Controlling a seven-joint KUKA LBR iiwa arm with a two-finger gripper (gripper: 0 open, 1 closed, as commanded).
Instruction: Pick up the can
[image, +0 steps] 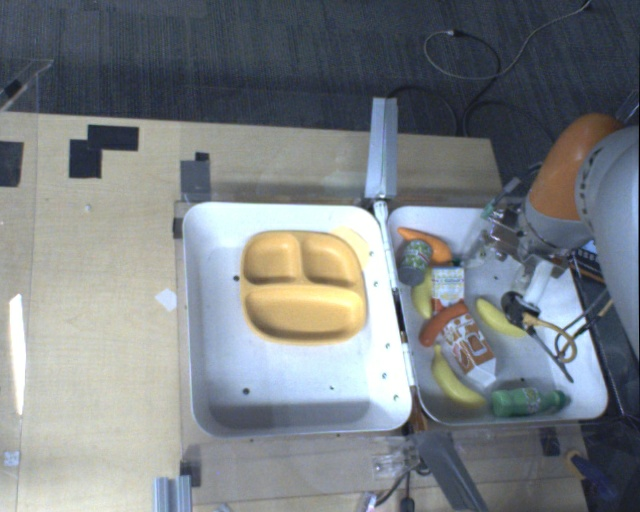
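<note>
- Plainly, we see the can (414, 261) lying at the left edge of the right bin (592, 385), close against the wall that divides it from the left bin (200, 330).
- Around the can we find an orange carrot-like piece (428, 242) just above it, a small carton (447, 284) to its right, and a banana (423, 297) below it.
- We count three bananas: that one, one (500, 318) mid-bin, and one (457, 383) lower down.
- We count one red sausage-like piece (443, 323), one printed packet (468, 350) and one green bottle (524, 402) on its side.
- We see one yellow compartment tray (303, 285) in the left bin.
- We find the claw (497, 243) over the right bin's upper part, apart from the can; we cannot tell how far it is open, and nothing shows in its grip.
</note>
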